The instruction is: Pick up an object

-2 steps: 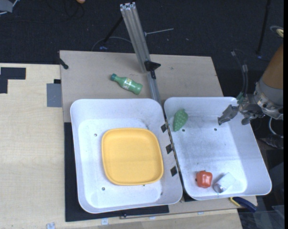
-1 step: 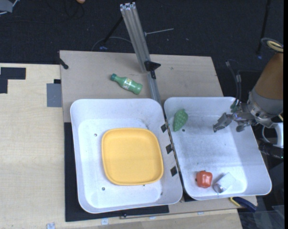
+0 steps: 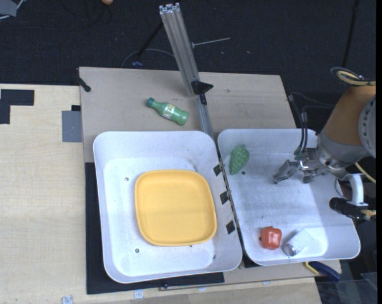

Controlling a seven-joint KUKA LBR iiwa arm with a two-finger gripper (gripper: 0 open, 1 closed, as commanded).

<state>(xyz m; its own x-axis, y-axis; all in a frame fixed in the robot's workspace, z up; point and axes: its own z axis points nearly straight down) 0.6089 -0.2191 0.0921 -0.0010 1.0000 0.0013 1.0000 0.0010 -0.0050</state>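
In the right bin point(image 3: 276, 151), a green leafy object point(image 3: 239, 159) lies near the left wall at the back. At the front of that bin sit a small red object point(image 3: 270, 237) and, beside it, a pale clear object point(image 3: 298, 242). My gripper point(image 3: 292, 174) hangs over the bin's right middle, well to the right of the green object and behind the red one. Its fingers point(image 3: 280, 176) are spread open with nothing between them.
The left bin point(image 3: 114, 151) holds a yellow square plate point(image 3: 175, 206). A green bottle point(image 3: 168, 111) lies on the bench behind the bins. A metal post point(image 3: 183, 43) slants up from between the bins at the back. Black clips point(image 3: 223, 197) mark the shared wall.
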